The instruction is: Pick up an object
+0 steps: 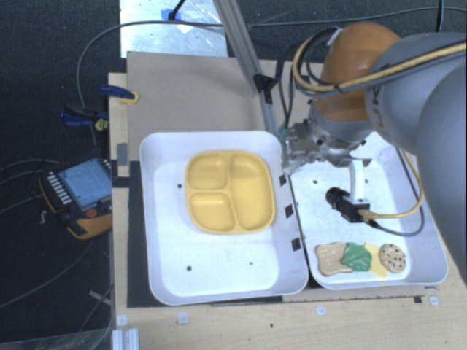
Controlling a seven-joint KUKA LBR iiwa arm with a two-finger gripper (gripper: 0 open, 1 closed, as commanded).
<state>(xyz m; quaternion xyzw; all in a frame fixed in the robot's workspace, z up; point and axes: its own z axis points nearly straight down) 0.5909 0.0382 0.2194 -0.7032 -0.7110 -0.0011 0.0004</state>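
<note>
Currently, the grey two-finger gripper hangs over the far end of the right-hand shallow white bin, close to the wall it shares with the left-hand shallow white bin. Whether the gripper is wide, narrow or closed cannot be determined from this view, and nothing is seen held in it. The candidate objects lie in a row at the near end of the right-hand bin, well apart from the gripper: a tan toast-shaped play-food slice, a green leaf-shaped piece overlapping its right edge, a flat yellow cheese-like slice partly under the leaf, and a round speckled cookie just beside the cheese. The left-hand bin holds a yellow three-compartment plastic plate, lying flat. Handling estimate: all four small items appear light and thin. The leaf and the cheese are probably flexible and offer little edge to take. The cookie appears the best choice, being likely stiff, with its right side free. Grip it across the diameter, approaching from above. The plate looks stiff but wide, so only its rim could be taken.
</note>
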